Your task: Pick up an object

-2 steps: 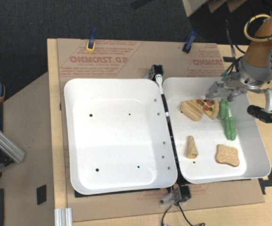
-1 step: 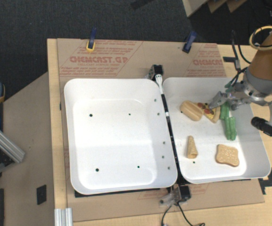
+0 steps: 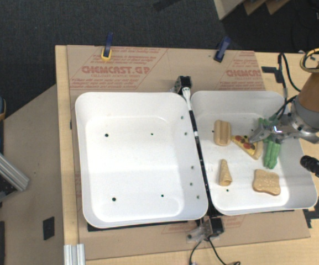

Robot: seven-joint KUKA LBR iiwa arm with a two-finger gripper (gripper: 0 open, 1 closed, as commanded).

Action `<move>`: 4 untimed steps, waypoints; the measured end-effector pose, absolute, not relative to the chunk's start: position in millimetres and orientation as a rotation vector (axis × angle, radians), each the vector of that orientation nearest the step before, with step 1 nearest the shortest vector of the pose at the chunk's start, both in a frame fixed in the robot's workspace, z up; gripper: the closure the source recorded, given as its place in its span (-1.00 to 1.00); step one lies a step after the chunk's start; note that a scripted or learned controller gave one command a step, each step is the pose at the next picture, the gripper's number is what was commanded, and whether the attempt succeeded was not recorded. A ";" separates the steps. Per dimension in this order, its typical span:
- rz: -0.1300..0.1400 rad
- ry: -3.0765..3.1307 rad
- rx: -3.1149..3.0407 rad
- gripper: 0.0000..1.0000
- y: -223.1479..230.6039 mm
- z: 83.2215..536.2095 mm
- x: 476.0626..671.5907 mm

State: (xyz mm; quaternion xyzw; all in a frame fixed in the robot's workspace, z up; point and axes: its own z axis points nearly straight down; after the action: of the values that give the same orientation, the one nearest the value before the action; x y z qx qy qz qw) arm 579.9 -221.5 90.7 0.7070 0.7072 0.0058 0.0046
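Two white bins (image 3: 131, 106) on cardboard-topped bench (image 3: 148, 65) (dark floor (image 3: 48, 15) around).

— What do you have on the monitor?

— I see the gripper (image 3: 265, 130) low in the right bin (image 3: 297, 200), over the green toy (image 3: 271, 153) and beside a pizza slice (image 3: 246, 144).

— And around it?

— A tan cylinder (image 3: 221, 132), a cone (image 3: 225, 172) and a toast slice (image 3: 266, 182). The left bin (image 3: 93, 148) sits alongside on cardboard (image 3: 148, 62).

Grey arm (image 3: 312, 114), orange band above wrist; metallic end effector (image 3: 270, 130), black cables
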 end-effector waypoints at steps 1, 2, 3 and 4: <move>0.013 2.208 2.214 -1.00 -209.1 91.0 530.4; 0.012 2.206 2.213 -1.00 -158.5 90.4 483.1; 0.017 2.201 2.210 1.00 -160.4 102.0 485.9; 0.012 2.211 2.208 1.00 -102.9 96.4 484.2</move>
State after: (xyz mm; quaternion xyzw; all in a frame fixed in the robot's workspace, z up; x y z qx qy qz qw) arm 484.2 -102.9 96.4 0.7066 0.7076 0.0039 0.0081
